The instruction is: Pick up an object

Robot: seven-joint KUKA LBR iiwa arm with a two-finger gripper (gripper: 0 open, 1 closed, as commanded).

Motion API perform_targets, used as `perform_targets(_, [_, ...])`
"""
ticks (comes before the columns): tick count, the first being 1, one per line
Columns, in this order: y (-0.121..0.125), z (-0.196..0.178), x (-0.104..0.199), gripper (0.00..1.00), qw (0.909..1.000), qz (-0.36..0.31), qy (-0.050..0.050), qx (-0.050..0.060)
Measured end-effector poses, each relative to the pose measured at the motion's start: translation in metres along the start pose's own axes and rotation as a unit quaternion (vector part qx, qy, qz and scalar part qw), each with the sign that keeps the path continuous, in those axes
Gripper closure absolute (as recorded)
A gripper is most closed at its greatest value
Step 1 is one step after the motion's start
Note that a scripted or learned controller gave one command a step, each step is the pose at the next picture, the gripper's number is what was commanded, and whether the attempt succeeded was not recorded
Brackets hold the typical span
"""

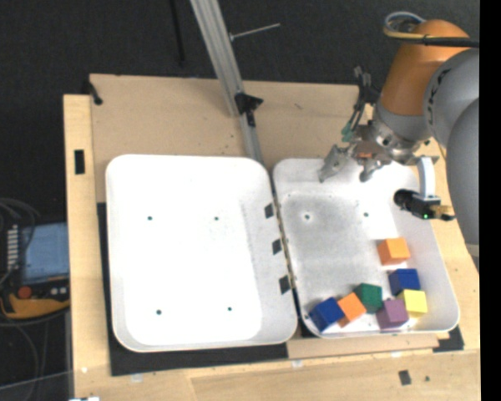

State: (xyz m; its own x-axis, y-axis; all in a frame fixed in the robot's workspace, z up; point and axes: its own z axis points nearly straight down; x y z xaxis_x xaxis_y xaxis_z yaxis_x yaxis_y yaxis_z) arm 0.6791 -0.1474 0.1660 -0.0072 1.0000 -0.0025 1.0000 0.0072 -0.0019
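Camera view shows you the blocks first. They sit in the right bin (317, 182), down in its 5 o'clock corner. You can see an orange block (393, 251) by itself, a bit above the others. Just below it is a blue block (405, 280), and a yellow block (415, 301) touches that one from below. A purple block (392, 313) sits just beside the yellow one, at its 8 o'clock. A green block (370, 296) comes next, then a second orange block (351, 307), then a second blue block (326, 314) at the bin's bottom edge. These last blocks make a row and touch each other.

Now look at the gripper (351, 167). It hangs over the top edge of the right bin, at about 12 o'clock from the blocks and well apart from them. Its two fingers (329, 167) are spread wide, and nothing is between them.

The grey arm with its orange band (413, 73) comes in from 2 o'clock.

The left bin (184, 249) lies just beside the right one, at its 9 o'clock. Both bins rest on the bench (167, 115). A metal pole (221, 48) leans up from the gap between the bins toward 11 o'clock.
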Motion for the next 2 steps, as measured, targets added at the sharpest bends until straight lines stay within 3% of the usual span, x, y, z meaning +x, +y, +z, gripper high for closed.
perform_targets(2, [0.000, 0.070, 0.003, 0.00, 1.0000, -0.002, 0.000, 0.000])
